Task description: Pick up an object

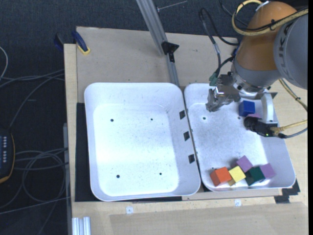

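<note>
Near the right bin's [195, 146] upper-left edge, pincer [213, 104] hovers; blocks [241, 172] well apart.

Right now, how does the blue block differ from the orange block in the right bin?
The small blue block sits alone near the far side of the right white bin, partly hidden by the arm; the small orange block lies at the near edge, fully visible. The orange block touches a yellow block in a cluster; the blue block touches no other block. Both are similar-sized cubes.
</note>
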{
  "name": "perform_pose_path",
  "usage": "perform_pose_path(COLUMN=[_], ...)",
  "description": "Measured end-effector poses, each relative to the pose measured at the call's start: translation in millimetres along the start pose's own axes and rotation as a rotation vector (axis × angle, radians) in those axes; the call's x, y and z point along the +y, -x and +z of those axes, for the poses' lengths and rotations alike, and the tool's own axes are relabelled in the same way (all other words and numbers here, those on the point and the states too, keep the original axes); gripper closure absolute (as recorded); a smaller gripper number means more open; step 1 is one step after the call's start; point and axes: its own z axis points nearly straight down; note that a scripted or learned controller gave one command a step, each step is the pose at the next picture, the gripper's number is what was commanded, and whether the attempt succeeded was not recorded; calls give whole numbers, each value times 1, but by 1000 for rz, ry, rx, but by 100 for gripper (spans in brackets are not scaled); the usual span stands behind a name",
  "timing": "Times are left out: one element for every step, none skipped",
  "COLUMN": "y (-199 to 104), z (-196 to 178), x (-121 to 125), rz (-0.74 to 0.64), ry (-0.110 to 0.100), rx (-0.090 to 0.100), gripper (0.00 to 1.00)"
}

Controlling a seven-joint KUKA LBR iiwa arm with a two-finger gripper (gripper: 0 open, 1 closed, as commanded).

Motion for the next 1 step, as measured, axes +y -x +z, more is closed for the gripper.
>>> perform_pose_path(y=[-50], z=[6], x=[6], rz=[1], ry=[-3], rx=[0], gripper=[100])
